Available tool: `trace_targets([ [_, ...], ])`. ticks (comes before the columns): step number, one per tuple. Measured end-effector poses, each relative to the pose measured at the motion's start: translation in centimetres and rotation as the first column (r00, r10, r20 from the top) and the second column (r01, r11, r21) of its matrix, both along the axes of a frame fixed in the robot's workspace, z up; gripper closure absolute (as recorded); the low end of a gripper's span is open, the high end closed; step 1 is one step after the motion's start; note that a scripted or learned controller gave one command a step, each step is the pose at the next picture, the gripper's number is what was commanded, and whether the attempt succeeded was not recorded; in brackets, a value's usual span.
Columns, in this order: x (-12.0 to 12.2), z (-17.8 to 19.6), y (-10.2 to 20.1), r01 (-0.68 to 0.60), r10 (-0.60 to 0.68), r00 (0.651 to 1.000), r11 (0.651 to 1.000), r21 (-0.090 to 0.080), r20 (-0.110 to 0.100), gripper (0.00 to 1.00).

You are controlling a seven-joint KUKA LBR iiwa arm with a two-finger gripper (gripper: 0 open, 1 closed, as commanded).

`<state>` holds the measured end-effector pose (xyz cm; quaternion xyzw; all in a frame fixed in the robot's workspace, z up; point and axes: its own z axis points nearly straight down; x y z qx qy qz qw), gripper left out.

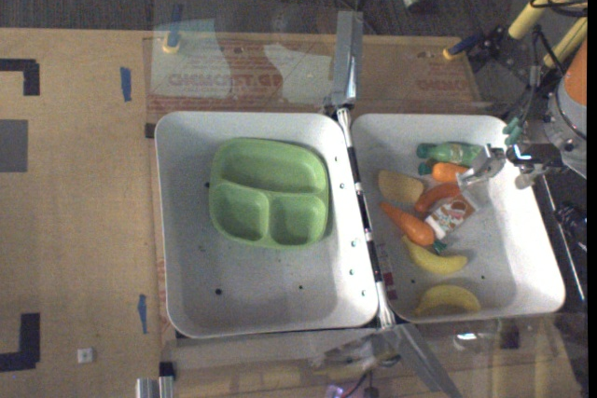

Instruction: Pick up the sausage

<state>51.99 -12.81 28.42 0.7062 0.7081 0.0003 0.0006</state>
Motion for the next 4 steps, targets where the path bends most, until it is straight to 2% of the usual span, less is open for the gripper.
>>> trace_targets([
  [1, 2.0, -16.0, 3.6, -0.080, 0.080, 0.997, 0.997, 0.000, 0.012, 0.00],
  [2, 6.0, -19.7, 0.7, -0.071, 0.071, 0.997, 0.997, -0.002, 0.008, 0.00],
  [3, 6.1, -18.5, 0.2, -0.064, 0.064, 0.998, 0.998, -0.006, 0.014, 1.00],
  [4, 2.9, -10.0, 9.7, 0.029, -0.029, 1.000, 1.000, 0.001, -0.001, 1.00],
])
